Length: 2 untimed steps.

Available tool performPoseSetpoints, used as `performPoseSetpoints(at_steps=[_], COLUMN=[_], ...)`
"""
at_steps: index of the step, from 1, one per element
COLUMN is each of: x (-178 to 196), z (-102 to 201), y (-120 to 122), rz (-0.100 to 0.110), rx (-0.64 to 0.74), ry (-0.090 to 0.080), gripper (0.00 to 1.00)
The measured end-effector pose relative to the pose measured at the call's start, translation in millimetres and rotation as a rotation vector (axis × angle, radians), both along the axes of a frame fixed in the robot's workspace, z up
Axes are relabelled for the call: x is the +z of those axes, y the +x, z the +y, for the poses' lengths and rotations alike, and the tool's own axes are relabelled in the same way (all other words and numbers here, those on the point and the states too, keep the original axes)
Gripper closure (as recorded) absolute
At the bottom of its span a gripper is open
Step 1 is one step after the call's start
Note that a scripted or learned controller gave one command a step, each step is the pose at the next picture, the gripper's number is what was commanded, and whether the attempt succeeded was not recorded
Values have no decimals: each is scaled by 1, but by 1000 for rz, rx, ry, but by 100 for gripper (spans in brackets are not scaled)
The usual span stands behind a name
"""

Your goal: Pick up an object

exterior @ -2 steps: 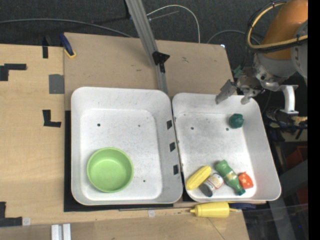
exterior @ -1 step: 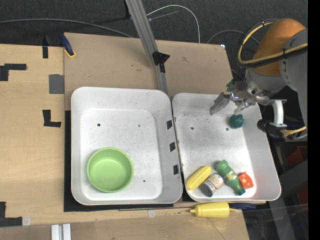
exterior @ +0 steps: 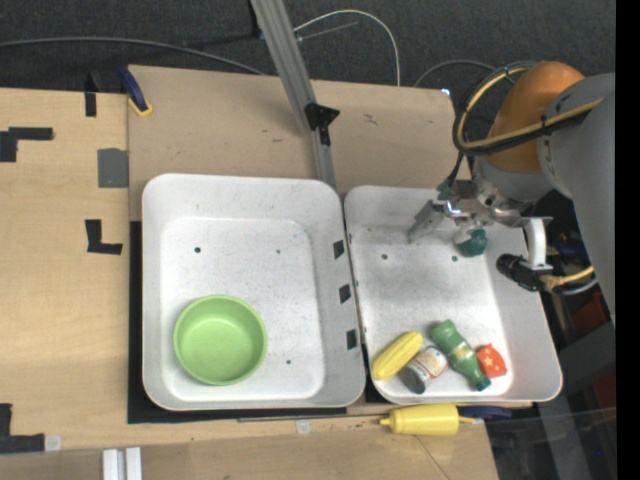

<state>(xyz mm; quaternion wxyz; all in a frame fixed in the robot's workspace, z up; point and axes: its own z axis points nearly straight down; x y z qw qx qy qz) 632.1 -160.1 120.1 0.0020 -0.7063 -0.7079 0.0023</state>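
A yellow corn-like piece (exterior: 397, 354) lies slanted at the right bin's near edge, touching a small grey can (exterior: 428, 366) on its side. Just beside it lies a green bottle (exterior: 458, 353), then an orange-red piece (exterior: 491, 361). A green bowl (exterior: 220, 339) sits upright in the left bin's near-left corner.

The bench (exterior: 230, 138) bears two white bins (exterior: 160, 268) side by side.

Arm in from the right — grey links, orange band above the wrist at upper right. Wrist bent down and leftward. Gripper (exterior: 432, 220) low, its metal fingers (exterior: 418, 228) pointing down-left — angled, not vertical. Finger spread unreadable from this angle. Black cable loops around the wrist section.
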Motion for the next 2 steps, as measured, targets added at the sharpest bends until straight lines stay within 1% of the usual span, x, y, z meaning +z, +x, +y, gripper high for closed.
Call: performPoseSetpoints(at_steps=[1, 2], x=[13, 68], z=[0, -7], y=[2, -3], rz=[-4, -10], rx=[2, -1], ry=[0, -1], gripper=[100, 100])
